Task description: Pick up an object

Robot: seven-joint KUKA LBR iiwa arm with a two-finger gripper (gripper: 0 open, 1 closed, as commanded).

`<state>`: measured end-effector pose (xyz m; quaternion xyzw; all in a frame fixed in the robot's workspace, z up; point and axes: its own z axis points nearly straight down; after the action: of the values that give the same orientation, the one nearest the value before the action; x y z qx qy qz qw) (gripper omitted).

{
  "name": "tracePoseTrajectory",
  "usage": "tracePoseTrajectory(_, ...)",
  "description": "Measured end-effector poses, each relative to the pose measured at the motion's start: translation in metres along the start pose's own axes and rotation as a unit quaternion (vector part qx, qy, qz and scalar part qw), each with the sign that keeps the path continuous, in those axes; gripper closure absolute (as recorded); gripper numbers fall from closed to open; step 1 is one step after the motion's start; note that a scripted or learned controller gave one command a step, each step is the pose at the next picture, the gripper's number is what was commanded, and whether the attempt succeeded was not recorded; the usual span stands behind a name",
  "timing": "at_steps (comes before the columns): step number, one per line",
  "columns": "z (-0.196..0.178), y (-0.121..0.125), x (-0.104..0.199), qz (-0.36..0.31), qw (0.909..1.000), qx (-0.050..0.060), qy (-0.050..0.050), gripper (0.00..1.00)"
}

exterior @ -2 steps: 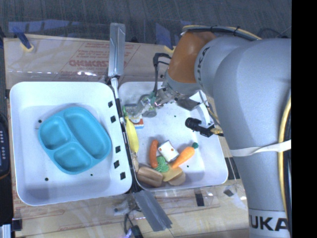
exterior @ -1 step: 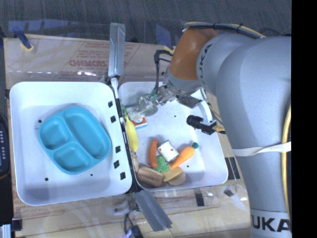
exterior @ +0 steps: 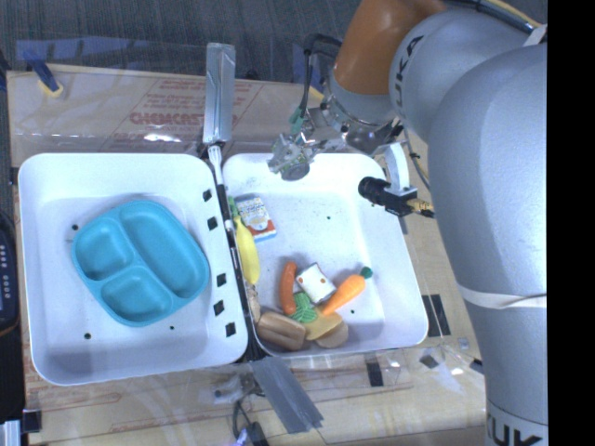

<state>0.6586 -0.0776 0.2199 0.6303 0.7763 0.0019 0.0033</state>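
My gripper (exterior: 291,159) hangs over the far left edge of the right bin (exterior: 390,249), high above its floor, and I see nothing in it. The objects lie well in front of it. A small printed packet (exterior: 254,216) and a yellow banana (exterior: 246,251) rest along the bin's left wall. Near the front sit an orange carrot with a green top (exterior: 345,292), a small red-orange vegetable (exterior: 287,283), a white cube (exterior: 315,282), a green piece (exterior: 305,308) and two brown bread-like pieces (exterior: 282,330).
The left bin (exterior: 46,249) holds a blue divided plate (exterior: 139,261). A grey divider strip (exterior: 219,91) runs between the bins at the back. The arm's big grey body (exterior: 483,156) covers the right side of the bench.
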Motion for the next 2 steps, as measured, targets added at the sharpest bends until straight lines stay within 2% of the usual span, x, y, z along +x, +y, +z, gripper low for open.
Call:
tracePoseTrajectory(1, 0.029, -0.013, 0.037, 0.044, 0.9990, 0.006, 0.002, 1.00)
tracePoseTrajectory(2, -0.037, -0.004, -0.012, -0.093, 0.9957, 0.002, 0.000, 1.00)
